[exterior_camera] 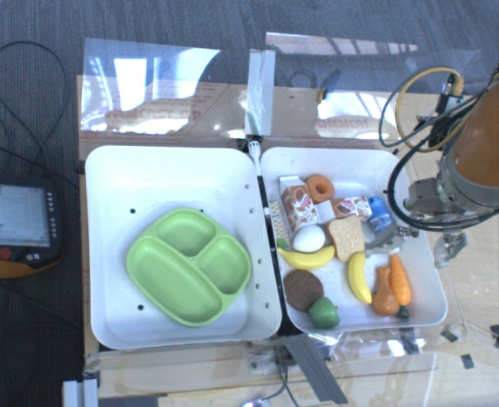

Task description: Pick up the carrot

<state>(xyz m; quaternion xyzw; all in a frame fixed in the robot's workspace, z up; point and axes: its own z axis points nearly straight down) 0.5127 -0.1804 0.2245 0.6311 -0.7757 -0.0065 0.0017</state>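
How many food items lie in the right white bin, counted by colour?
Orange or brown-orange: 3 (long orange carrot, orange pear-shaped piece, round glazed doughnut)
Yellow: 2 (curved yellow banana, second yellow banana)
White: 1 (white egg)
Tan: 1 (tan bread slice)
Dark brown: 1 (dark brown round cookie)
Green: 1 (small green pepper)
Printed packets: 2 (red-white carton, small flat packet)
Total: 11

Bench [232,100]: a pale wooden surface, with clear plastic sheeting standing along its far side. Two shallow white bins rest directly on it, side by side and touching along their inner edges. The left bin [114,176] sits at the bench's left. The right bin [432,299] sits at its right. Bare bench surface shows beyond the right bin's right wall. A metal bracket [313,371] projects at the near edge, between the bins.
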